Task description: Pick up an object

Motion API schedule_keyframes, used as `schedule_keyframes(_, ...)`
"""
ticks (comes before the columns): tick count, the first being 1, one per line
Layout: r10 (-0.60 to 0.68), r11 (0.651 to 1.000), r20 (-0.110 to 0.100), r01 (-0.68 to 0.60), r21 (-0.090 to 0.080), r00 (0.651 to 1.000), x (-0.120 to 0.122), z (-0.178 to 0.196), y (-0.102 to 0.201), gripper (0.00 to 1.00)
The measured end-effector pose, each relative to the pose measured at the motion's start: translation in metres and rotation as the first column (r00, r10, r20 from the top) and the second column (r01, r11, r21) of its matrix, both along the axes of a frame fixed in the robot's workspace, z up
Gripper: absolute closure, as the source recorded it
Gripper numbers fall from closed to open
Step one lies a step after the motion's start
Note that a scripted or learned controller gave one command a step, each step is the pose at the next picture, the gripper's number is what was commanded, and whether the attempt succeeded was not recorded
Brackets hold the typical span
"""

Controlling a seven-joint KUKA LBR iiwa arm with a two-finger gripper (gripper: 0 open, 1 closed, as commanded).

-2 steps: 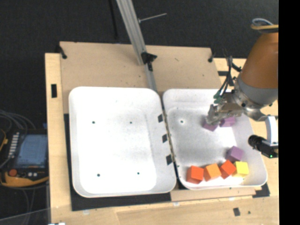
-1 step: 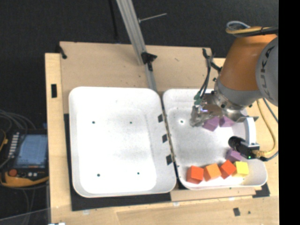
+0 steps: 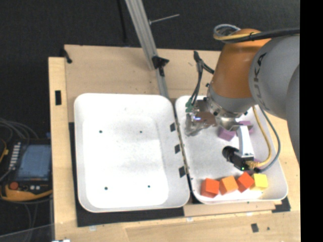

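Observation:
The grey arm with its orange band [image 3: 237, 64] reaches in from the right over the right bin [image 3: 202, 155]. Its gripper [image 3: 194, 125] hangs low near that bin's upper left part, close to the divider between the bins. A purple block [image 3: 227, 133] lies just right of the gripper, partly under the wrist. Along the bin's front wall sit an orange-red block [image 3: 210, 187], an orange block [image 3: 228, 184], a red block [image 3: 245, 181] and a yellow block [image 3: 260, 180]. Nothing shows between the fingers.
The left bin [image 3: 126, 150] stands beside the right one on the wooden bench. A metal pole [image 3: 146, 34] slants down to the bins' back edge. A black cable fitting [image 3: 234, 156] and white bracket hang off the wrist over the right bin. A teach pendant [image 3: 30, 165] lies at far left.

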State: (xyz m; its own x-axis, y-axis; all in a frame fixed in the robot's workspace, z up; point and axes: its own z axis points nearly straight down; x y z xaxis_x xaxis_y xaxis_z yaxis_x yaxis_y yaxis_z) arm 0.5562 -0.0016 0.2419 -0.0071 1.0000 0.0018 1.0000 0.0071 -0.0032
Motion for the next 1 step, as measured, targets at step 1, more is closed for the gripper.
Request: schedule_keyframes(1, 0.000, 1.000, -0.002, 0.000, 0.000, 1.000, 0.0048, -0.0117, 0.0501, 1.00)
